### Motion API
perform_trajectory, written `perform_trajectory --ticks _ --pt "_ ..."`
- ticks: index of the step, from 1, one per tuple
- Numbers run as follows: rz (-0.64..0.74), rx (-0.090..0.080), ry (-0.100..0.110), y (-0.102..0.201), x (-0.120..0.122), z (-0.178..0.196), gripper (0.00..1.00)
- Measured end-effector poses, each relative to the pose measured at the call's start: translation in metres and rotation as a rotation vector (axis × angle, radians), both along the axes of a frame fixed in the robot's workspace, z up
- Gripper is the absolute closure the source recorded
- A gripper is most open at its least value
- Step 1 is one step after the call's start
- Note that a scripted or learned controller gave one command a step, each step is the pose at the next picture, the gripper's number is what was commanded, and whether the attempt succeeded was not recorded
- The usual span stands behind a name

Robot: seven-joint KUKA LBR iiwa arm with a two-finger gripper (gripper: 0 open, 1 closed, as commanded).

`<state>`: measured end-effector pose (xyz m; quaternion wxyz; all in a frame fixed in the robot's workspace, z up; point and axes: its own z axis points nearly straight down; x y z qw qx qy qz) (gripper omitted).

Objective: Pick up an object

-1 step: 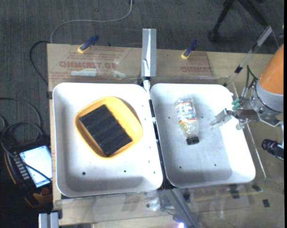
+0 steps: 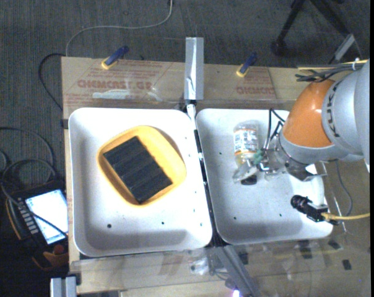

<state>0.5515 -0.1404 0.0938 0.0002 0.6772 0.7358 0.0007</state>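
While the big grey arm (image 2: pixel 342 119) reaches in from the right, its gripper (image 2: pixel 256 167) hangs low inside the right bin (image 2: pixel 236 221). I cannot tell how the gripper is set, because it is small and partly hidden by the arm. Just beside it lies a clear plastic bottle (image 2: pixel 246 140) with a white label. The bottle is on its side in the top part of the right bin, and its lower end is very near the gripper, maybe touching it. I cannot tell if the gripper has hold of it.

In the left bin (image 2: pixel 88 221) sits a yellow dish (image 2: pixel 171 150) with a black ridged block (image 2: pixel 137 169) inside it. The two bins lie side by side on a brown board (image 2: pixel 131 82). Two little clamps (image 2: pixel 114 56) with blue handles sit on the board's far edge.
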Motion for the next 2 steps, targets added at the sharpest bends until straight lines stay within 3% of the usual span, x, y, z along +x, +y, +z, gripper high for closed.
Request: perform_trajectory --ticks 1,2 --pt "0.000 0.000 0.000 -0.0001 0.0000 0.0001 0.00" --pt "0.000 0.001 -0.002 0.0005 0.0009 0.0101 1.00"
